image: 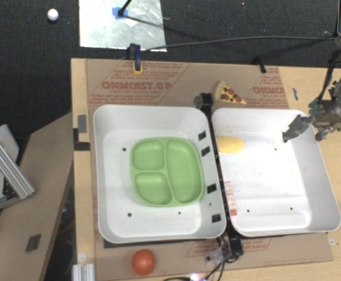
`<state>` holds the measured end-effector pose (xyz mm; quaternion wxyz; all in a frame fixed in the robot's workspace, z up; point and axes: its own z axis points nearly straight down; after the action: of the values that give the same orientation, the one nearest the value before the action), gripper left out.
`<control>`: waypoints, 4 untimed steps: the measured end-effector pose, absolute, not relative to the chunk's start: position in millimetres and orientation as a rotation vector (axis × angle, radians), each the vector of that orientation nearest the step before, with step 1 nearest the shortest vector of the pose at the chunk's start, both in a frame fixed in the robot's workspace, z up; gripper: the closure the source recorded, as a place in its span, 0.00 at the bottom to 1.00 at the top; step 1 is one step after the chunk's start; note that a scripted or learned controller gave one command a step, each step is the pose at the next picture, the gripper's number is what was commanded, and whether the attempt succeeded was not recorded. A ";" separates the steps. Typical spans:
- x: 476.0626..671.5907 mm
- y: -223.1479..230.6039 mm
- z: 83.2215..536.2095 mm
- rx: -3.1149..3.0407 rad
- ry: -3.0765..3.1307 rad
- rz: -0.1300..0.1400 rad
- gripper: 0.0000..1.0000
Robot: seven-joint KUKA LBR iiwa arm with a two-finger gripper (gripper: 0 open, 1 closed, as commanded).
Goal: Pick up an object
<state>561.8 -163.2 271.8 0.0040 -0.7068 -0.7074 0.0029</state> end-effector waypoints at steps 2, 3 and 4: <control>557.6 -165.9 218.3 -2.218 -2.221 0.002 0.00; 555.2 -164.3 155.4 -2.217 -2.221 0.003 0.00; 554.5 -159.3 112.9 -2.219 -2.222 0.000 0.00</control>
<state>554.5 -159.3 112.9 0.0005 -0.7066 -0.7076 0.0000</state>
